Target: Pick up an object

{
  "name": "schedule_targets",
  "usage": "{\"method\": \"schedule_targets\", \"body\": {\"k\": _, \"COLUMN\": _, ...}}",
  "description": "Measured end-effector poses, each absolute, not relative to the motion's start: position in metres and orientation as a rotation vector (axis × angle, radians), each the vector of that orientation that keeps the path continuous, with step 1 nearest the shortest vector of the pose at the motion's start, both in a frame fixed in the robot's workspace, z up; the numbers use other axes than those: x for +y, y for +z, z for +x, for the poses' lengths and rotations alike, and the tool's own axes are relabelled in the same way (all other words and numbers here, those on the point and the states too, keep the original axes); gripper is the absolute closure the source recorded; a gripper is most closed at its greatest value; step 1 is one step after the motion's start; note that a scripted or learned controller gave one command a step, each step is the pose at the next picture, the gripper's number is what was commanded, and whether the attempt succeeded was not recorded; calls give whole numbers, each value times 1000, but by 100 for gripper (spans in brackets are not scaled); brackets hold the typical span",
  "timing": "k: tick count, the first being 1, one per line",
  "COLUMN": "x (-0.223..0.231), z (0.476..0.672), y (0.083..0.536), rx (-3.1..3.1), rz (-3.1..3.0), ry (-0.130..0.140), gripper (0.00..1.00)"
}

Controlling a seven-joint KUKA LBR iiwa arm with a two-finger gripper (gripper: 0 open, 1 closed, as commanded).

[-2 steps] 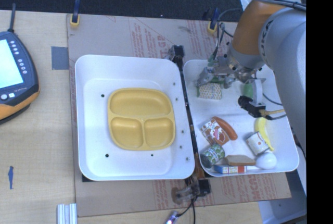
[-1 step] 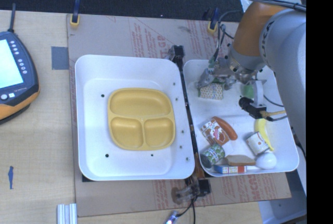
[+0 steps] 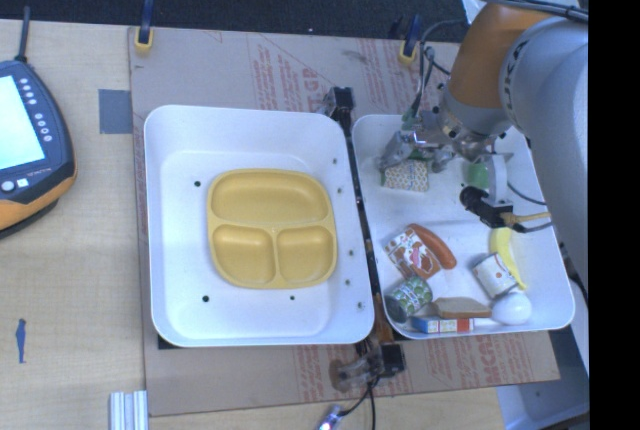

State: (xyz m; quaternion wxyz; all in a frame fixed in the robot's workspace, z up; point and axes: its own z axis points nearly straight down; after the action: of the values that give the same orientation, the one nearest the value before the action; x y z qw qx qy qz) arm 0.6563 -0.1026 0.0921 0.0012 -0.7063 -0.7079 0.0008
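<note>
My gripper [image 3: 413, 150] hangs over the far left corner of the right bin [image 3: 545, 218], at the end of the grey arm with its orange band [image 3: 500, 43]. A small chequered box [image 3: 405, 177] lies just in front of and below the gripper, close to it; I cannot tell whether they touch. Further forward in the same bin lie a sausage [image 3: 437, 244], a red and white packet [image 3: 410, 254], a green tin [image 3: 408, 296], a banana [image 3: 505, 254], a small can [image 3: 492, 274] and a white egg [image 3: 511, 309].
The left bin [image 3: 180, 178] holds a yellow divided plate [image 3: 272, 226]. A flat blue and red box [image 3: 440, 325] and a tan block [image 3: 460, 306] lie at the right bin's front wall. A green item [image 3: 478, 173] sits under the arm. A teach pendant [image 3: 25, 143] rests at the far left.
</note>
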Motion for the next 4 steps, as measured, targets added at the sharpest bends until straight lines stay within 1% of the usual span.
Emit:
{"method": "schedule_targets", "body": {"k": 2, "x": -92, "z": 656, "y": 92, "rx": -2221, "rz": -2214, "ry": 5, "gripper": 0}}
{"method": "schedule_targets", "body": {"k": 4, "x": -100, "z": 656, "y": 92, "rx": -2222, "rz": -2217, "ry": 3, "gripper": 0}}
